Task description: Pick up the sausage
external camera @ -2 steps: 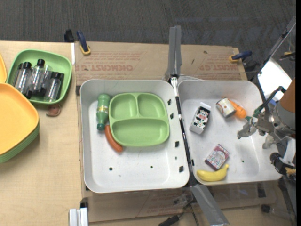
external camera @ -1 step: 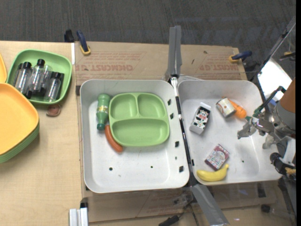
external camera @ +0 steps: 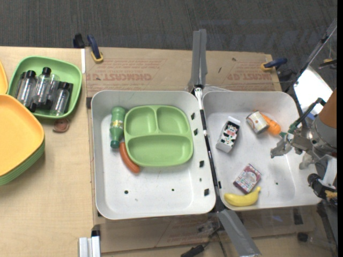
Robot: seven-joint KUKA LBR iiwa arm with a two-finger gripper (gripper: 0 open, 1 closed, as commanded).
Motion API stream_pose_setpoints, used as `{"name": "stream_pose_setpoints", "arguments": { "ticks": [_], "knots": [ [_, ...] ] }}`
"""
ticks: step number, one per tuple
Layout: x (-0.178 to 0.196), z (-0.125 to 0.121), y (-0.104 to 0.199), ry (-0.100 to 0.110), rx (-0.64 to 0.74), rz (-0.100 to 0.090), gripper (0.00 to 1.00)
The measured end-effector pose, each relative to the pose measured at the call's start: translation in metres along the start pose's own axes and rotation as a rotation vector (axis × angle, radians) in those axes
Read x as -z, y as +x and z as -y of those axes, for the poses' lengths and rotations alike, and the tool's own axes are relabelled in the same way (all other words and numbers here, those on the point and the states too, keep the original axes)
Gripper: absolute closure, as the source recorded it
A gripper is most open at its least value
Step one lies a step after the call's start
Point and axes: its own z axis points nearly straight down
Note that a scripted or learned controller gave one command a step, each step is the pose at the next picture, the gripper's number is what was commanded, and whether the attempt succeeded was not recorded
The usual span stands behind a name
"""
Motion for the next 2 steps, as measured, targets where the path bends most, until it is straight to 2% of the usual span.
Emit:
{"name": "stream_pose_setpoints", "arguments": {
  "ticks": [2],
  "knots": [
    [0.0,0.0,0.0,0.0,0.0,0.0,0.0]
  ]
}}
